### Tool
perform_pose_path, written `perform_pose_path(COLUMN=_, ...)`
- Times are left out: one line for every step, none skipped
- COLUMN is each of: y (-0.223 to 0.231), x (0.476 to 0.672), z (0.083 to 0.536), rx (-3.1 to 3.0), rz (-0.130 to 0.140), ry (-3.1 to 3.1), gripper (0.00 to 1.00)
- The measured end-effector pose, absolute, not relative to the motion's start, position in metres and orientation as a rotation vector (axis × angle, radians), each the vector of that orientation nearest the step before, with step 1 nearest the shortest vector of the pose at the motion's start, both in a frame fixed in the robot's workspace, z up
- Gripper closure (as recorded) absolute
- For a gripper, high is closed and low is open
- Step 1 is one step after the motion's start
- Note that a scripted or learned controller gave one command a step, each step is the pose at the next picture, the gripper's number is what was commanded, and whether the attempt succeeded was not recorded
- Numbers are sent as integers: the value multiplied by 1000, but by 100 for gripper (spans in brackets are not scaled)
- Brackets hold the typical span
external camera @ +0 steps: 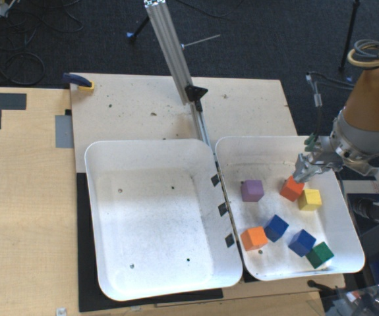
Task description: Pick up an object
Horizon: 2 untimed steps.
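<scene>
The right bin [268, 143] holds several small cubes. A red cube [291, 190] lies near its right side, with a yellow cube [310, 199] touching it on the right. A purple cube [252, 190] sits to the left of them. Toward the front lie an orange cube [254, 237], two blue cubes [277, 228] [302, 241] and a green cube [321, 254]. My gripper [305, 169] comes in from the right and hangs low, right at the red cube's upper right edge.
The left bin [110, 176] stands beside the right one, with black clips along the shared wall. A slanted aluminium bar [173, 51] rises behind the bins. A blue-and-yellow clamp [78, 81] lies at the board's back left corner.
</scene>
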<state>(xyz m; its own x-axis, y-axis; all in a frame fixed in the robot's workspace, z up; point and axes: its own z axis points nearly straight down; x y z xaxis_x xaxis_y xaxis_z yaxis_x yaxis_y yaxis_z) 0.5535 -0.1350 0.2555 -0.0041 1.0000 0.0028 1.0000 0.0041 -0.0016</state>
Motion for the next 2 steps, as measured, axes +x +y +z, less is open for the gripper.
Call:
perform_pose_path(y=-77, x=556, z=258, rx=-2212, rz=0, ry=-2224, gripper=100)
perform_pose_path(y=-23, x=559, z=240, rx=-2213, rz=3, ry=-2222, gripper=100)
